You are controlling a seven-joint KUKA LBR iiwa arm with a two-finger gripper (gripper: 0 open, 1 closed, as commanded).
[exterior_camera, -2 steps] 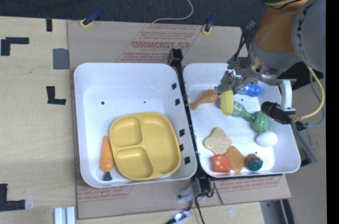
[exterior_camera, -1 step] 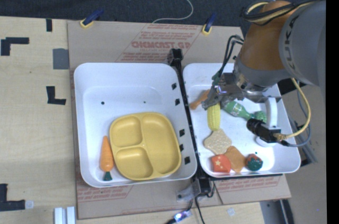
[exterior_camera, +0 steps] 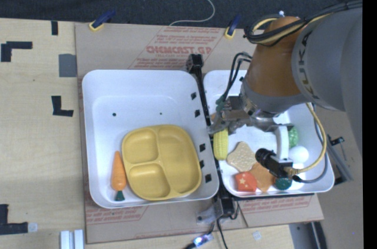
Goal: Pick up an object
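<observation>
A: Single frame logged. The arm (exterior_camera: 333, 53) comes in from the view's right, with its orange band (exterior_camera: 274, 65) over the far half of the right bin. Gripper position?

B: The gripper (exterior_camera: 227, 119) is over the right bin (exterior_camera: 306, 190), at its left wall, roughly midway along that wall. Released or clenched: cannot tell, because the wrist covers it from this angle.

A: Nearest object?

B: A corn cob (exterior_camera: 220, 143), yellow, lying lengthwise along the same left wall, just on the near side of the gripper. Cannot tell whether the two touch.

A: Other contents of the right bin?

B: A beige bread slice (exterior_camera: 240, 156) lies just beside the corn cob, toward the bin's middle. A red block (exterior_camera: 245, 182) sits at the near edge, by the near-left corner, with an orange piece (exterior_camera: 263, 178) against its right side. A teal piece (exterior_camera: 283, 183) is further right along the near edge. A white ball (exterior_camera: 299, 153) and a green piece (exterior_camera: 293, 136) are toward the right wall.

A: Left bin?

B: The left bin (exterior_camera: 135, 92) carries a yellow divided plate (exterior_camera: 162, 160) with three compartments, lying flat in the near-right part. A carrot (exterior_camera: 118, 172) lies just beside the plate's left rim, close to the near-left corner, green tip toward the near edge.

A: Under the bins?

B: A cardboard sheet (exterior_camera: 171, 47) with red print, on the bench (exterior_camera: 35, 142).
</observation>
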